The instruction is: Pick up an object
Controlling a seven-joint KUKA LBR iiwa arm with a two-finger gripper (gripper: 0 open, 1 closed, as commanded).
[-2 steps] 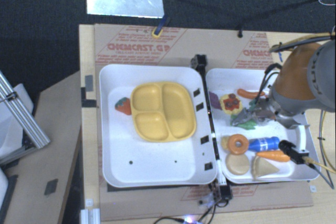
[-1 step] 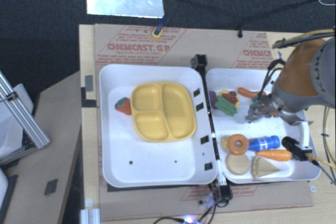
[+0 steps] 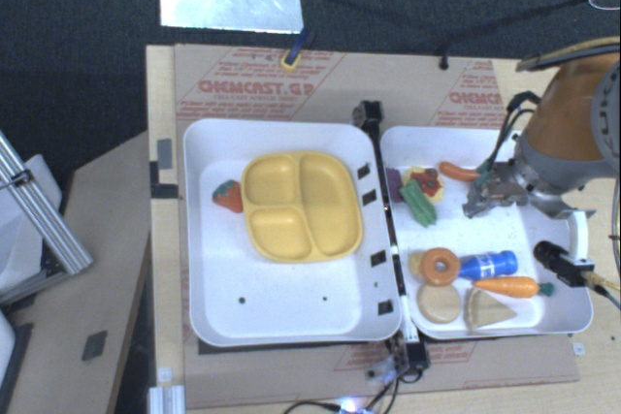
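the gripper (image 3: 482, 201) hangs over the right bin (image 3: 582, 305); whether it is spread i cannot tell. the nearest thing, an orange sausage (image 3: 458, 172), lies just up-left, long axis roughly left-right.

Robot lab, white bins (image 3: 291, 330), toy food, board-covered bench (image 3: 252, 78)

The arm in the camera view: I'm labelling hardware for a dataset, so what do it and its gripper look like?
The arm is a bulky rounded body, with a broad orange band above a grey wrist section. A thin dark cable loops along its left side. The gripper at its end is a small grey metal assembly, too blurred to make out finer detail or markings.
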